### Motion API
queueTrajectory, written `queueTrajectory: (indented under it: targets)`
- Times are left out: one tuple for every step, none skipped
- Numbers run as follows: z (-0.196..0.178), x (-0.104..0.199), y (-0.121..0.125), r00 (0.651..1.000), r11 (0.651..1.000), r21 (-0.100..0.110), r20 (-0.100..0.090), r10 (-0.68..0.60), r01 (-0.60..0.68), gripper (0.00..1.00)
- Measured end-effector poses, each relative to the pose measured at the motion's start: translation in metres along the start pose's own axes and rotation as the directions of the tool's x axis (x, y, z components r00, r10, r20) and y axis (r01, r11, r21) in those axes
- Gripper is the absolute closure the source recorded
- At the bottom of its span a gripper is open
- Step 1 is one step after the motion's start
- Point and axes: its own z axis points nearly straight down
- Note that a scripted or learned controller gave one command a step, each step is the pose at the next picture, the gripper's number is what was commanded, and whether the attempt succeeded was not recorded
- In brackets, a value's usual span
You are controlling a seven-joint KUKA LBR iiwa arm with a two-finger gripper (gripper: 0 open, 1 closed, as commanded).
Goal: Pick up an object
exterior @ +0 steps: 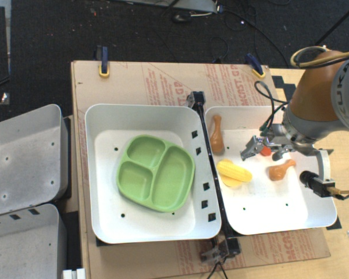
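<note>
The right white bin [314, 217] holds several toy foods. A brown drumstick [216, 133] lies by its left wall, a yellow corn cob [234, 171] sits left of centre, and an orange drumstick [280, 169] lies to the right. My gripper [263, 149] hangs low over the bin's upper middle, just above the two lower pieces. Its fingers [248, 150] stand spread apart. A small red piece [266, 151] shows between them, and I cannot tell whether it is touched.
The left white bin [99, 121] holds a green divided plate [156, 172]. A black divider [206, 150] runs between the bins. The grey and orange arm [323, 97] covers the right bin's upper right corner. A cable loops above the gripper.
</note>
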Motion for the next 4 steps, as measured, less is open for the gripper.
queueTrajectory:
  targets:
    - [0.066,0.000,0.000,1.000,1.000,0.000,-0.001,0.000,0.000,0.00]
    - [0.054,0.000,0.001,1.000,1.000,-0.002,0.000,0.001,-0.001,1.00]
    - [-0.002,-0.010,0.000,1.000,1.000,-0.010,0.002,0.001,-0.001,1.00]
    - [-0.059,-0.002,-0.002,1.000,1.000,-0.010,0.002,-0.005,0.005,1.00]
